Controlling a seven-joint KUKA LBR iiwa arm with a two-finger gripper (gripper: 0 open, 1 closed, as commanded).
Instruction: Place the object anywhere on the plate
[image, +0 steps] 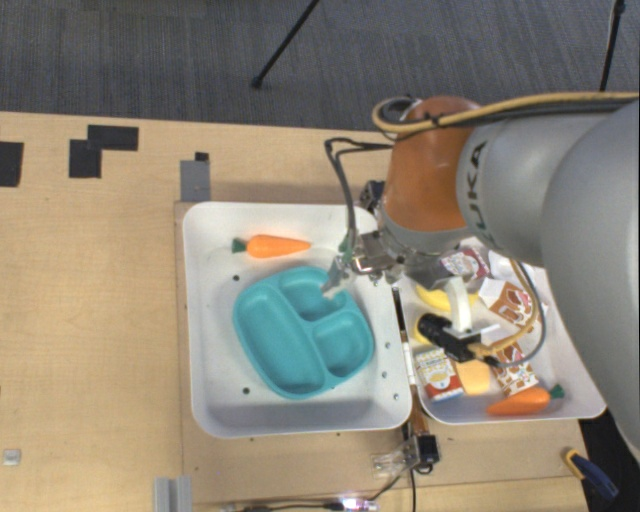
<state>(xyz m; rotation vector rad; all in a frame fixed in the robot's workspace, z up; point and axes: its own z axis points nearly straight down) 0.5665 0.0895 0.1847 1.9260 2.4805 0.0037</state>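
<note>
A teal divided plate (300, 335) lies in the left white bin (205, 330). An orange toy carrot (277, 245) with a green top rests on the bin floor just beyond the plate's far edge. My gripper (338, 277) hangs over the plate's far right rim, to the right of the carrot and apart from it. Nothing shows between its tips, and the wrist hides much of it.
The right bin (590, 405) holds several items: a yellow banana (433, 298), small printed packets (505, 300), a yellow block (474, 377), a carton (436, 373) and a second orange carrot (520, 401). The arm covers that bin's far part.
</note>
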